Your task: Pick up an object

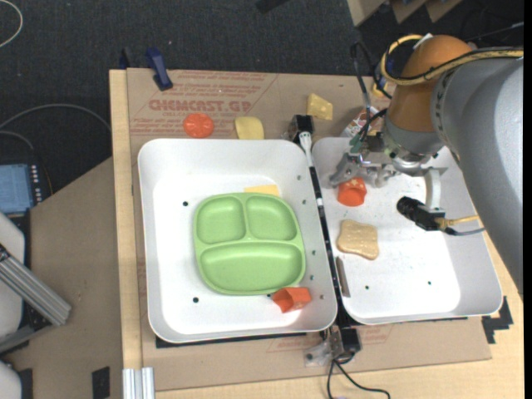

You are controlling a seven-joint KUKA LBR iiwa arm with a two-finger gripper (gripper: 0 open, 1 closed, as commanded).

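The pincer [356,176] hangs low over the far left corner of the right bin [416,268], close to the wall that it shares with the left bin [155,223]. From this slant I cannot tell how far open it is. A small red piece [352,194] sits right at its tip, touching it or nearly so, but whether the pincer has hold of it cannot be made out.

The arm [482,115] comes in from the right and bends down over the right bin, with its orange band [428,77] above the wrist and the wrist pointing down at the bin floor.

A tan slice like toast [357,239] lies flat on the right bin's floor, near the red piece and apart from it.

In the left bin a green divided plate [248,243] lies in the middle. A yellow slice [262,190] shows at its far edge and an orange block [291,298] rests against its near right corner.
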